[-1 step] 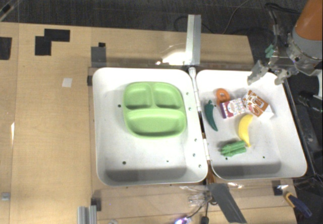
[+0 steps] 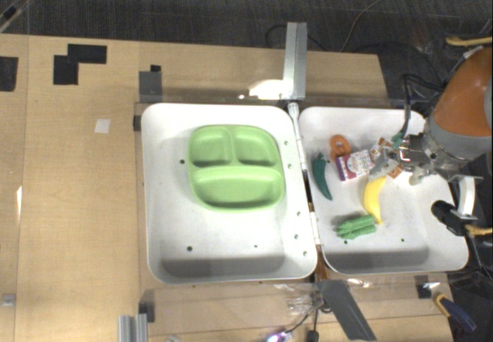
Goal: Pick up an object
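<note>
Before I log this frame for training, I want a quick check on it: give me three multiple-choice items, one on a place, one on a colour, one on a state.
1. Where does the green divided plate lie?
A. in the left bin
B. in the right bin
C. on the bare bench

2. What colour is the banana in the right bin?
A. red
B. yellow
C. blue

3. How does the banana stand to the tool?
A. hanging from it in the air
B. lying on the bin floor, apart from it
C. on the plate

Key: 1 A, the plate sits in the middle of the left bin. 2 B, it is plainly yellow. 3 B, it rests on the white floor below and left of the tool.
</note>
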You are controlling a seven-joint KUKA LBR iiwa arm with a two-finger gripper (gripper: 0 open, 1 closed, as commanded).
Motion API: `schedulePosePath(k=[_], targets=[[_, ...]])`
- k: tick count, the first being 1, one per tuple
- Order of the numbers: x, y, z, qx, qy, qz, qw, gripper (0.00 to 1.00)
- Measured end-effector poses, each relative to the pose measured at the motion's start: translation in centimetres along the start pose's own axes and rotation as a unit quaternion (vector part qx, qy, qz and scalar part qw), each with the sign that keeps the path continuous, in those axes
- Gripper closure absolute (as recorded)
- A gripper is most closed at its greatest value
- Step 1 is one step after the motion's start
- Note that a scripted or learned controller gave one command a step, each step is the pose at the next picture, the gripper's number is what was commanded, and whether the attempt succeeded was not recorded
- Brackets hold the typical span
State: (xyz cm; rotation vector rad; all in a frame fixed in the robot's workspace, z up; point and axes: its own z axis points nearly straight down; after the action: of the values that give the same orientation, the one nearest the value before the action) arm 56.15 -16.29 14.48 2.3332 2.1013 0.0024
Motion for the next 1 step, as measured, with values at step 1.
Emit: schedulePosePath(k=[1], targets=[[1.31, -0.45, 5.36, -0.006, 0.0, -0.023, 0.9997, 0.0]])
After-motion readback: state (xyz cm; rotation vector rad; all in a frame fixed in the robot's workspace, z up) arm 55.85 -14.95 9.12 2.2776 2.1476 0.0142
